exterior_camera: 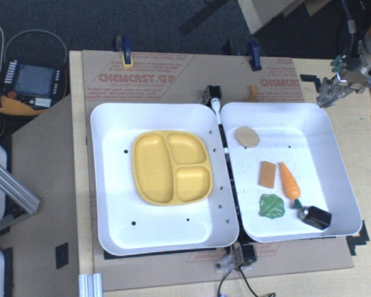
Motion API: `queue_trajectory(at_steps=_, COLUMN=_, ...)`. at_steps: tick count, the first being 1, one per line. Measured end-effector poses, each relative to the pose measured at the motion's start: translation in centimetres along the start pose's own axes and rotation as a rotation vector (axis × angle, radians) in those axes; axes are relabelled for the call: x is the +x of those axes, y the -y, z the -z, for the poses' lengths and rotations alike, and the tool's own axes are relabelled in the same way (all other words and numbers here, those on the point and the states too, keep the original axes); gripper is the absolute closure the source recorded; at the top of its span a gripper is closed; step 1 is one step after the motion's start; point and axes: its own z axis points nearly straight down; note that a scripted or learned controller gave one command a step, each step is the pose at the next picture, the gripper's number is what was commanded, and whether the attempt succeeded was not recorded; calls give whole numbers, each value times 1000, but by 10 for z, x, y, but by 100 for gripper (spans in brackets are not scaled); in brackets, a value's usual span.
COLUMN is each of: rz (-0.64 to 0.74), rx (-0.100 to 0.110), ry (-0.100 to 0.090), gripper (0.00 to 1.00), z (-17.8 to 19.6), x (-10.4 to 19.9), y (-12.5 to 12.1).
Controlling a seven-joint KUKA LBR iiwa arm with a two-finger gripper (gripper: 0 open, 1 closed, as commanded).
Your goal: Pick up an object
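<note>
In the right bin point(321, 125) lie a round tan cookie point(248, 137), a tan-orange rectangular block point(268, 174), an orange carrot point(289, 180), a green leafy piece point(272, 206) and a small black and silver object point(315, 216). My gripper point(329, 94) hangs at the far right, just outside the right bin's back right corner and well away from all the objects. Nothing shows between its fingers.
The left bin point(111, 166) holds a yellow divided plate point(172, 166) with three compartments. Blue clamps point(127, 49) grip the cardboard board's back edge. A pendant with a screen point(34, 82) lies off the bench at the left.
</note>
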Motion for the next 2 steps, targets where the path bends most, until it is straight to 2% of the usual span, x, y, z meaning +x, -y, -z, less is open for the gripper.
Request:
queue_trajectory(at_steps=1, rz=3, rx=12, ry=-6, gripper=100, z=-10, x=46, y=11)
queue_trajectory(at_steps=2, rz=3, rx=12, ry=-6, gripper=100, z=-11, x=96, y=22)
